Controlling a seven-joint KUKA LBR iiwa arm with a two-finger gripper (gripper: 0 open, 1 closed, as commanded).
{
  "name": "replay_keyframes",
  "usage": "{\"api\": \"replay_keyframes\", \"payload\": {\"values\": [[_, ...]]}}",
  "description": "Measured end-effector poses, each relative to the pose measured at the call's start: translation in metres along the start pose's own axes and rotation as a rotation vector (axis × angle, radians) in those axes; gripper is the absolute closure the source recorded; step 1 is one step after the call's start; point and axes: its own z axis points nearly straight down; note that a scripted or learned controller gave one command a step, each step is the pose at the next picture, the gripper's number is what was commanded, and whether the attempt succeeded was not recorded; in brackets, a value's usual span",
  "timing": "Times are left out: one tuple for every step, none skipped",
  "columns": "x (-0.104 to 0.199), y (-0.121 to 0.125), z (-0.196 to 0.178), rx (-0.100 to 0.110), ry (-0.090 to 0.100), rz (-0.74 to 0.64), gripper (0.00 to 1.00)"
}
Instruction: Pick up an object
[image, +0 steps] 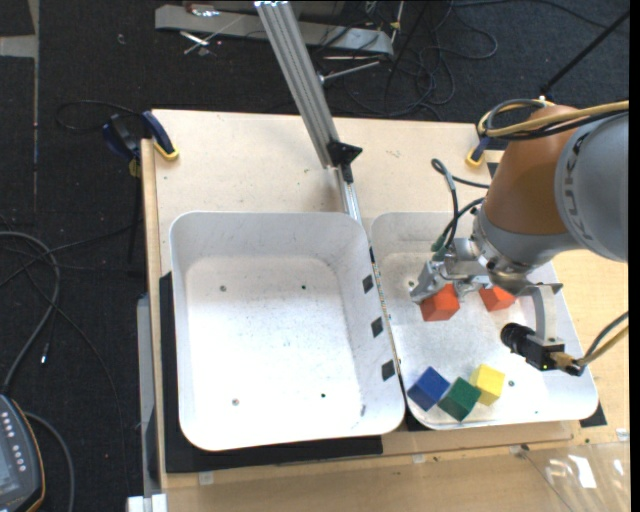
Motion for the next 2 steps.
{"api": "replay_keyframes", "payload": {"values": [[0.068,0.007,0.0,-0.001,-0.001,0.0,1.0],[0.119,0.009,0.001,0.0,-0.002,0.002,1.0]]}}
